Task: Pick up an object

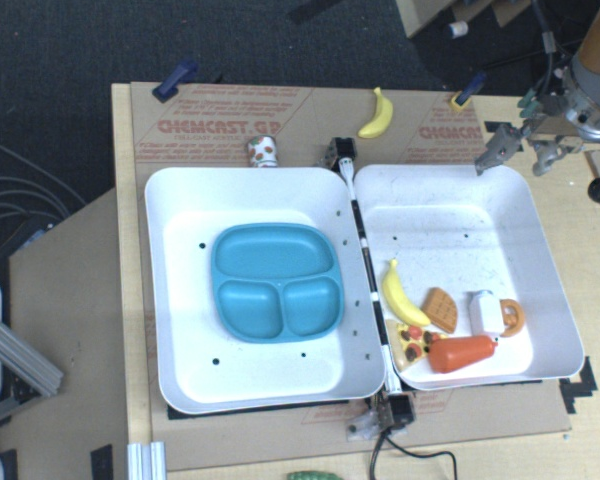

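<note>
The table point(280, 118) is a pale board printed with red lettering, set over dark carpet point(70, 28), with grey cables point(20, 198) looping off at the left. Two shallow white bins sit side by side on it, touching along a black hinge strip. The left bin point(180, 368) holds a blue divided plate point(277, 280) near its middle, with bare white floor all round it. The right bin point(460, 208) has its far half bare and speckled; its things crowd the near half: a banana point(401, 298) lying along the left wall, a brown cracker point(441, 309) just beside it, a white block point(484, 312) touching a pretzel point(510, 315), a red carrot point(462, 352) lying flat close to the near rim, and a pizza slice point(411, 344) between the carrot and the bin's near left corner. Outside the bins, a second banana point(377, 116) and a small spotted toy point(264, 151) lie on the board beyond the far rims, and blue clips point(174, 81) mark the far edge. The hand point(526, 152) hangs at the far right corner of the right bin, above its rim and well apart from the cluster; its two grey fingers point(497, 151) are spread and pinch nothing. The arm's wrist point(590, 88) rises behind it at the right.
</note>
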Action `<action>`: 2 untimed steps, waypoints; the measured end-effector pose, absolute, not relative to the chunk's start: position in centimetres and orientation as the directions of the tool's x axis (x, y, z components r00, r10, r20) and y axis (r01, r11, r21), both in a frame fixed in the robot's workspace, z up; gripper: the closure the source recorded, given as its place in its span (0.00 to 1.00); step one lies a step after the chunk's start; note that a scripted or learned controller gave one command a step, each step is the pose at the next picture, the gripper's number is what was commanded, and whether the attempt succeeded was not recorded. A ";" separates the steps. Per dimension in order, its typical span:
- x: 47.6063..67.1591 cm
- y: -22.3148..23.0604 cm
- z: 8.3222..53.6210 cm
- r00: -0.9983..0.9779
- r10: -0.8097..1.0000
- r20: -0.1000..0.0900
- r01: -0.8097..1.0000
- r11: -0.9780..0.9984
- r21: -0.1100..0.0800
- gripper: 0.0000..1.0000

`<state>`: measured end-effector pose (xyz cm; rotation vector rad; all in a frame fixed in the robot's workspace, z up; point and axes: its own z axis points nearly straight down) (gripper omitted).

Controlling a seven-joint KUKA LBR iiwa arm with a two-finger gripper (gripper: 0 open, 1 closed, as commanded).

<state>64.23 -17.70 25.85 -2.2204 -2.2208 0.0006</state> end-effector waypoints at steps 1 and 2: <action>66.6 -15.5 17.3 -0.001 1.000 0.001 1.000 0.001 -0.003 0.00; 66.6 -10.0 8.4 -0.001 1.000 0.001 1.000 0.001 -0.002 0.00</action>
